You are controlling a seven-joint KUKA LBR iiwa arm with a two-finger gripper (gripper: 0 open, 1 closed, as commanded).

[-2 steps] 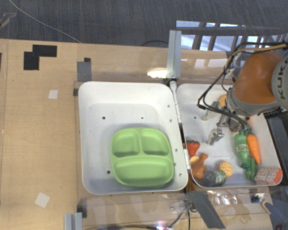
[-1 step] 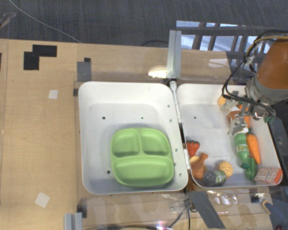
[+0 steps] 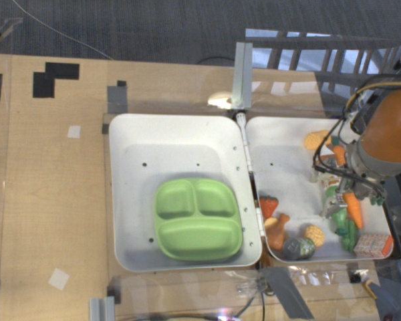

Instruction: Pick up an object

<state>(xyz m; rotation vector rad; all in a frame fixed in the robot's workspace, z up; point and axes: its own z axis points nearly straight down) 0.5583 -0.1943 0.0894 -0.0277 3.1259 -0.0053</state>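
The right bin (image 3: 281, 149) holds several toy foods. A red piece (image 3: 269, 205) and a brown piece (image 3: 277, 222) lie by its left wall. A grey-green lump (image 3: 297, 248) and a yellow knobbly piece (image 3: 313, 233) sit near the front. An orange carrot (image 3: 353, 209), a green piece (image 3: 345, 227) and a red-and-white box (image 3: 373, 245) crowd the front right corner. A yellow-orange piece (image 3: 315, 139) lies at the back. My gripper (image 3: 335, 202) hangs low over the right side of this bin, just left of the carrot, under the orange-banded wrist (image 3: 389, 134).
The left bin (image 3: 130, 146) holds a green divided plate (image 3: 197, 218) in its front half. A metal post (image 3: 242, 75) stands behind the wall between the bins. Cables loop around the wrist. Wooden bench surface stretches out to the left.
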